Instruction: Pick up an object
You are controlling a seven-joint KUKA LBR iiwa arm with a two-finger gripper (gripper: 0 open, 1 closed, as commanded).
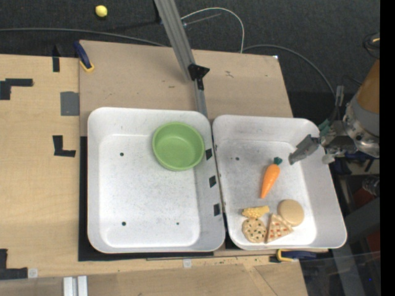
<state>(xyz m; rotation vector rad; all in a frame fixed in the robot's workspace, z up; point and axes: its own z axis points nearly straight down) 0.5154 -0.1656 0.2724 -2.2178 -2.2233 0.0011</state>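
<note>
The carrot (270, 179) is the handiest landmark here: it lies in the right bin (321, 224), tip pointing down and toward the left bin (102, 165), its small green stalk end up. Just above and to the right of the carrot's stalk end, near the bin's far right rim, hangs the gripper (303, 148); nothing sits between its ends, and from this angle I cannot tell whether it is released or clenched.

Below the carrot, toward the near edge, lies a cluster of toy foods: a round bun (291, 213), a pizza slice (278, 228), a cookie (253, 229) and a small piece of corn (255, 212), all touching or nearly so. Well to the left of the carrot, in the other bin, sits a green bowl (178, 145).

The carrot looks like the easiest choice: it lies apart from the rest, and is probably light, stiff plastic with a smooth, somewhat slippery skin. Its taper could squeeze it out of a grip near the tip, so a hold across the thicker upper half, square to its length, seems best. The flat pieces below would be harder to get under.
</note>
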